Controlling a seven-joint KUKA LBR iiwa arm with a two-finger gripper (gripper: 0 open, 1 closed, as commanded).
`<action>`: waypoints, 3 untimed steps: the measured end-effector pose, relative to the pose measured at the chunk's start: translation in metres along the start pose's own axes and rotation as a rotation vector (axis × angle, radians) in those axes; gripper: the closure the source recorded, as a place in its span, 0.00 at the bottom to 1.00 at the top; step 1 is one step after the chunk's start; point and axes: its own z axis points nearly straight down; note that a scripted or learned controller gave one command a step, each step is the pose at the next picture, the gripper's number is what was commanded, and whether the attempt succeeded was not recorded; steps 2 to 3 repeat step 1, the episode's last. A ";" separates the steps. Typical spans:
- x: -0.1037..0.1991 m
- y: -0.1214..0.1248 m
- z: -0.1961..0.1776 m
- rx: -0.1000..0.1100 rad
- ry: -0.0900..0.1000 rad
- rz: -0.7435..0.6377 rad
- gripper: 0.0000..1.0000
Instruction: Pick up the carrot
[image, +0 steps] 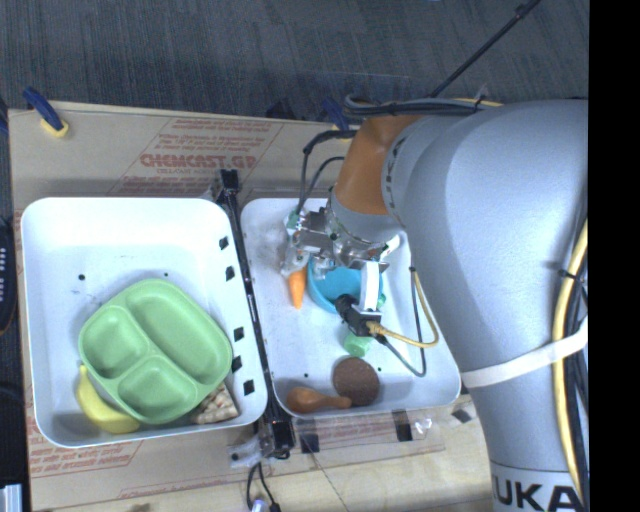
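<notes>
Carrot (297, 288) at six o'clock of gripper (303, 250); grip state impossible to tell. Could slip sideways toward blue bowl (332, 287) at three o'clock.

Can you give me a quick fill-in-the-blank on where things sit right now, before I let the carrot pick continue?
1. The carrot lies in the ____ bin as the camera sees it.
2. The green divided plate sits in the ____ bin.
3. The gripper is right above the carrot's ____ end in the view.
4. The brown round object lies near the right bin's ____ edge in the view.

Missing words: right; left; upper; lower
</notes>
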 end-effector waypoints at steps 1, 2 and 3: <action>0.064 0.009 -0.091 -0.013 0.003 0.331 1.00; 0.064 0.009 -0.091 -0.013 0.003 0.331 1.00; 0.064 0.009 -0.091 -0.013 0.003 0.331 1.00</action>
